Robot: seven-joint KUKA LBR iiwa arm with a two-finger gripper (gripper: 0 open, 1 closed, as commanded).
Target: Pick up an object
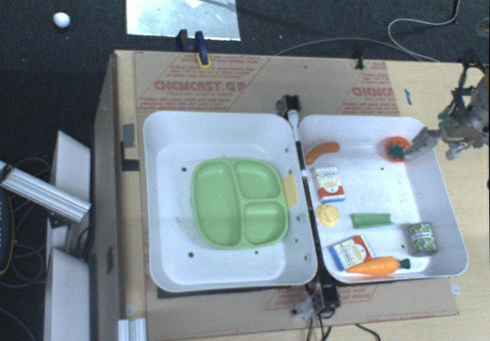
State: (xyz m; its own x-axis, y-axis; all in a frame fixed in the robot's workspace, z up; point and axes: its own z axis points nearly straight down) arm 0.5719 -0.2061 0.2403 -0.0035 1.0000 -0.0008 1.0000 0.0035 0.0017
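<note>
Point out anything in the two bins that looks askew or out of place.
Little stands out. The carrot lies against the near rim of the right bin, partly on a small carton. A yellow piece sits wedged at the left bin's wall beside the green tray, not among the other items.

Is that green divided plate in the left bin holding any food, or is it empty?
Empty. The green plate lies flat in the left bin, and all three compartments show bare green.
</note>
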